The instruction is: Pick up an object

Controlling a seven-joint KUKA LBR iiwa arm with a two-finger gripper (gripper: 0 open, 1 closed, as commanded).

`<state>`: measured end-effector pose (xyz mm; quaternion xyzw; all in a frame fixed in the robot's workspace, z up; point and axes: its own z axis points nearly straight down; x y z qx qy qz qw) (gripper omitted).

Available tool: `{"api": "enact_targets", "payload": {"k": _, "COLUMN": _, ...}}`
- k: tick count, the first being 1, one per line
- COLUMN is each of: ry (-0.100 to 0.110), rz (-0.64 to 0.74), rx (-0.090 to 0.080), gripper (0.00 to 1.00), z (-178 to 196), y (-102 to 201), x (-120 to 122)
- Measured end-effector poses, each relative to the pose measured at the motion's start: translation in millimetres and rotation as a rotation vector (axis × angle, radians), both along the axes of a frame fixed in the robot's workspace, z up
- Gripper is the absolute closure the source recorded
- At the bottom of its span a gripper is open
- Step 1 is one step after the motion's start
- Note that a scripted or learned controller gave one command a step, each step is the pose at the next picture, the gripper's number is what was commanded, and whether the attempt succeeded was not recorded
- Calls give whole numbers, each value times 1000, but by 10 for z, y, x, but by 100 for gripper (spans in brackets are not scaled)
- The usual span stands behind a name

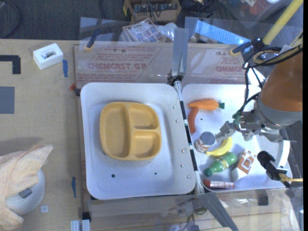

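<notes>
You see the arm (284, 88) reaching in from the right over the right bin (240, 91), its end effector (225, 131) low above the toys there. Its fingers point down and left toward the banana (220, 149); you cannot tell from here whether they are spread or closed, and nothing shows between them. The banana lies near the middle of that bin, with a small grey can (207, 139) just beside it on the left. A carrot (206, 104) lies toward the back of the bin, a green bottle (220, 165) in front of the banana, and a small carton (246, 162) to the bottle's right. The left bin (91, 100) holds a yellow divided tray (130, 130). A cloth (21, 167) rests on the worktop (29, 124) at far left.
</notes>
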<state>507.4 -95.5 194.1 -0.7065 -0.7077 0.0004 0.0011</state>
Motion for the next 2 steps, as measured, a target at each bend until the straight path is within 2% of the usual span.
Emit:
{"api": "enact_targets", "payload": {"k": 1, "ry": -2, "rz": -144, "rx": -1, "gripper": 0, "z": -1018, "y": -122, "x": -282}}
{"api": "enact_targets", "payload": {"k": 2, "ry": -8, "rz": -150, "rx": -3, "gripper": 100, "z": -913, "y": -144, "x": -271}}
